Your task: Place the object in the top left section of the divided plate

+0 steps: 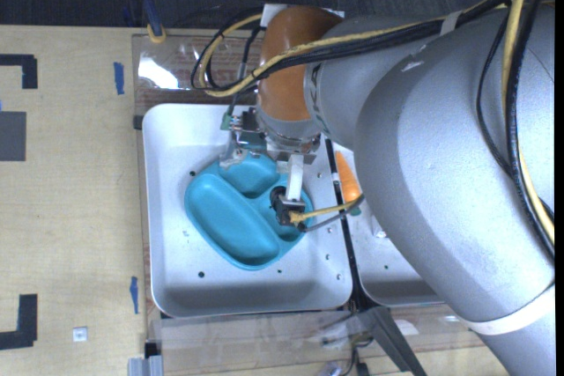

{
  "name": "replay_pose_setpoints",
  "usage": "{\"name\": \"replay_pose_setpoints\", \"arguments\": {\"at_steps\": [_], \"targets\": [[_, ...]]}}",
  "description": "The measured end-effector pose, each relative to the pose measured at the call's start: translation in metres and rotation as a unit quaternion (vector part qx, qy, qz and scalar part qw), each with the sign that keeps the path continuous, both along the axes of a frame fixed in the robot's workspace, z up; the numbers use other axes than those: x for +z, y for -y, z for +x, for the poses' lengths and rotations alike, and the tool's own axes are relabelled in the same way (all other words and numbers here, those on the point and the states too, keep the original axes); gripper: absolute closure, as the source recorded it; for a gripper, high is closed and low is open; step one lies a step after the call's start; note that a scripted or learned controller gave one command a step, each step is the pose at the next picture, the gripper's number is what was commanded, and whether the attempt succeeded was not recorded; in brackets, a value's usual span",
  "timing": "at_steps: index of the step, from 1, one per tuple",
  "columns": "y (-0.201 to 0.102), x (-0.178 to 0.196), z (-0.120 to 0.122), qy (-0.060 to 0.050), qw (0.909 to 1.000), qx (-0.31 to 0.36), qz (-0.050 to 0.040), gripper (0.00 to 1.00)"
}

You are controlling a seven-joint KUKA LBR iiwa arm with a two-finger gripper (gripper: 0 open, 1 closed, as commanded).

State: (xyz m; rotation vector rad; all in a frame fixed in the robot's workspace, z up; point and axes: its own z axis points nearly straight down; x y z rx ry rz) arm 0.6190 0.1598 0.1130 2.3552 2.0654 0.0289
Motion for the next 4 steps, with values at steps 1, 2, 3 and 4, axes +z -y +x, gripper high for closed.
{"name": "replay_pose_setpoints", "arguments": {"at_steps": [1,2,3,4], "targets": [[0.001,0.009,0.0,-0.001,1.0,-0.002,0.0003,1.0],[-0.028,0.117,0.03,-0.006,0.999,0.044,-0.0019,1.0],[-0.013,0.127,0.048,-0.008,0.9997,-0.024,-0.0026,1.0],[-0.006,0.102,0.025,-0.012,0.9997,-0.022,-0.0031,1.0]]}}
